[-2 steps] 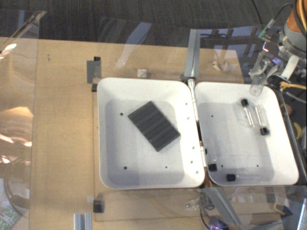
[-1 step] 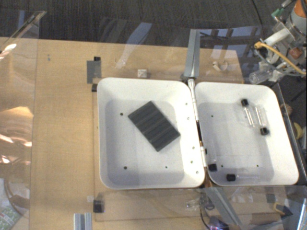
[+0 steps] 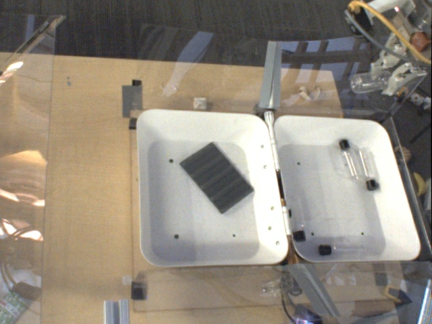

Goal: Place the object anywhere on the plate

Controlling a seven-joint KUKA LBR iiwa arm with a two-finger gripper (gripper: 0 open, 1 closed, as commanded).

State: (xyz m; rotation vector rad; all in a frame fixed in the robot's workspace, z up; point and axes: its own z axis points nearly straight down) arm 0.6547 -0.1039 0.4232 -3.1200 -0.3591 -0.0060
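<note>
A dark grey ridged rectangular plate (image 3: 216, 177) lies flat and turned at an angle in the middle of the left bin (image 3: 155, 248). In the right bin (image 3: 405, 248), a clear tube with black end caps (image 3: 357, 164) lies toward the far right. A second clear piece with black caps (image 3: 312, 243) lies along the near left wall of that bin. My gripper (image 3: 383, 79) hangs beyond the right bin's far right corner, above the bench and outside both bins, well away from the tube and the plate. I see nothing held in it.
A grey metal rail (image 3: 270, 79) runs back from the seam between the bins. Small black blocks (image 3: 132, 100) and a small pale cube (image 3: 200, 103) sit on the wooden bench behind the left bin. Cables (image 3: 378, 15) hang at the top right.
</note>
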